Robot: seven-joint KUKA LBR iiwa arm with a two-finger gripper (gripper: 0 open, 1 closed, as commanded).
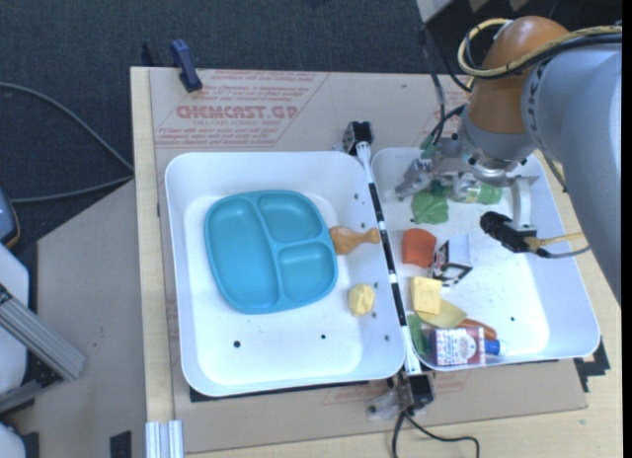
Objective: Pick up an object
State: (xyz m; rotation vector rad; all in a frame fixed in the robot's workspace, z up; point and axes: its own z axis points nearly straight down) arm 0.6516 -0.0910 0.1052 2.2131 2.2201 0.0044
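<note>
My gripper (437,178) hangs over the far end of the right bin (553,298), directly above a green crumpled thing (431,209). Nothing is visibly held. In front of the green thing lies a red-orange block (419,246), with a small black and white wire piece (450,262) beside it. A yellow wedge (428,295) and a bottle with a red label (456,343) lie at the bin's near left corner.
The left bin (197,343) holds a blue divided plate (270,249), a tan drumstick-shaped toy (350,239) and a small yellow lump (362,298). A black divider rail (380,239) runs between the bins. A blue clip (185,64) sits at the bench's far left.
</note>
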